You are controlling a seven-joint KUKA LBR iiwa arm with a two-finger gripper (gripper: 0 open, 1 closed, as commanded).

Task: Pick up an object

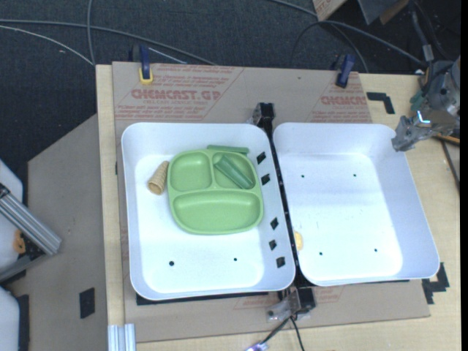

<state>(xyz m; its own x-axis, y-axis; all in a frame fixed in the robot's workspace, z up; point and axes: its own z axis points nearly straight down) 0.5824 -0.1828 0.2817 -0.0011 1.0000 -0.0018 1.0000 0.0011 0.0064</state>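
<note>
Start from your claw (406, 134): it hangs over the upper right rim of the right bin (409, 218), and you cannot tell from here whether it is spread or closed; nothing shows in its grip. Nearest to it, down and to its left, a small yellow scrap (297, 241) sits against the divider at the right bin's left wall. Every larger target lies farther left, across the divider, in the left bin (146, 262): 1 green divided plate (215, 192) with a green pod-shaped piece (235, 171) in its upper right compartment, long axis running diagonally. Farthest from the claw, touching the plate's left edge, lies a tan cone (157, 178), tip pointing down-left. On the board beyond the bins you can read "CHEMCAST GP" (175, 93) in red, printed twice.
</note>
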